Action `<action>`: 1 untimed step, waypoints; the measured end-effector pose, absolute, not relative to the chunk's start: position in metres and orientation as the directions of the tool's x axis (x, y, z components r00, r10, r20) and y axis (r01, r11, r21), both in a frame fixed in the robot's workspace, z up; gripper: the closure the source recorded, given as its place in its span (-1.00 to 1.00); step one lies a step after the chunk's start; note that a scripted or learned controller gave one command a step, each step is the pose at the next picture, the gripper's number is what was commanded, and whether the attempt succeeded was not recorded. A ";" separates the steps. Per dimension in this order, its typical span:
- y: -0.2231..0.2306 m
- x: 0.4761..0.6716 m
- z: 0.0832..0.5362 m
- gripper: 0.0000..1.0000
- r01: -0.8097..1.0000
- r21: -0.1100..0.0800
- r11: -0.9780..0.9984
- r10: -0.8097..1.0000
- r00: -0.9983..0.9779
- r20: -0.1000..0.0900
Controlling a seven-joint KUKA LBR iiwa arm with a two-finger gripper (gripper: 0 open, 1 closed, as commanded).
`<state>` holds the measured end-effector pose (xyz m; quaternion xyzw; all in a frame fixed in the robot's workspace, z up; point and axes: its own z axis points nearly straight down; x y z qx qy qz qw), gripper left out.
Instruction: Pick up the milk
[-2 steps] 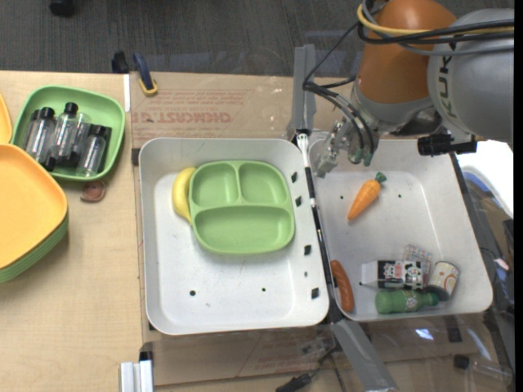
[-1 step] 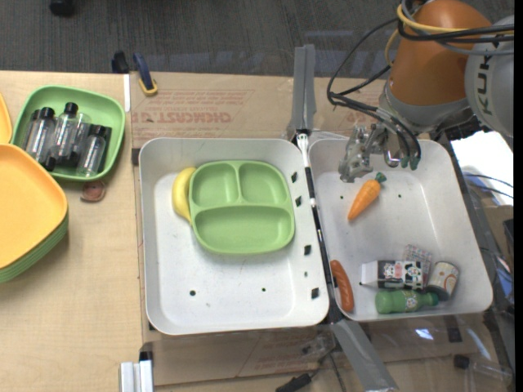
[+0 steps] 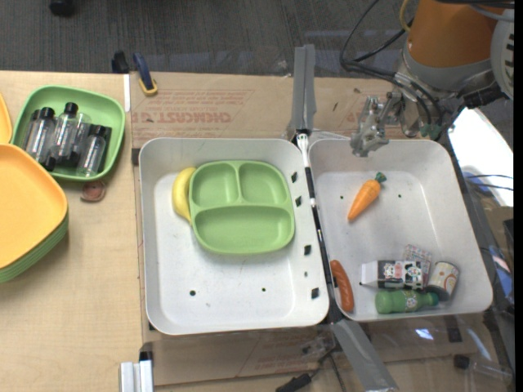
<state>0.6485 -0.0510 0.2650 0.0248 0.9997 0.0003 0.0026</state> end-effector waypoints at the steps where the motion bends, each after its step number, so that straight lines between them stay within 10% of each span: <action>1: -0.020 0.640 0.202 1.00 -0.019 0.001 1.000 -0.019 -1.000 -0.003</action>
